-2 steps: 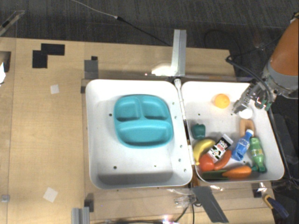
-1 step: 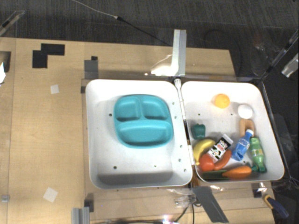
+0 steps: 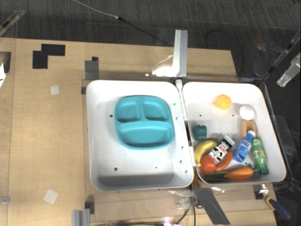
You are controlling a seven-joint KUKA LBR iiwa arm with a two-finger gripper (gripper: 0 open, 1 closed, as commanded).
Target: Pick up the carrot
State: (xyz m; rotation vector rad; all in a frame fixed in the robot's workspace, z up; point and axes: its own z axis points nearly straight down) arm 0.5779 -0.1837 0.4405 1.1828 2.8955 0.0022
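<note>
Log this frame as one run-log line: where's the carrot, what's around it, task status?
carrot: lying at front edge of right bin | beside: green bottle, blue bottle, tomato | left bin: teal tray | status: not yet picked

No text can be read.
A small carton (image 3: 221,149) in the right bin (image 3: 263,98) bears a black-and-white pattern, perhaps a label, too small to make out. The blue bottle (image 3: 242,148) and green bottle (image 3: 257,155) beside it show no legible print.
</note>
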